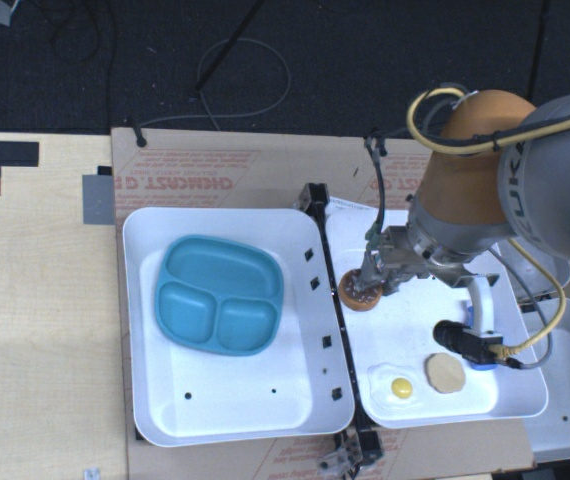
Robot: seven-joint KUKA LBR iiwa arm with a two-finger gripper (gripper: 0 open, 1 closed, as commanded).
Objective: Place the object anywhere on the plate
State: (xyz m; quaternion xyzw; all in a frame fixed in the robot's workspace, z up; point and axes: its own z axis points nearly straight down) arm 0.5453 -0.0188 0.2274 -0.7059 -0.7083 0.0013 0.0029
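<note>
A blue plate [220,295] with three compartments lies in the left bin [165,398], nothing on it. A small brown doughnut-like ring [358,296] sits in the right bin [525,403], close to the bin's left wall. My gripper [369,280] is directly over the ring, covering its upper right part and touching or nearly touching it. The grey arm with its orange band comes in from the upper right.
A fried-egg toy [400,387] and a beige round cookie [445,373] lie near the right bin's front edge. A black divider [330,308] runs between the two bins. Cables loop over the dark floor behind the bench.
</note>
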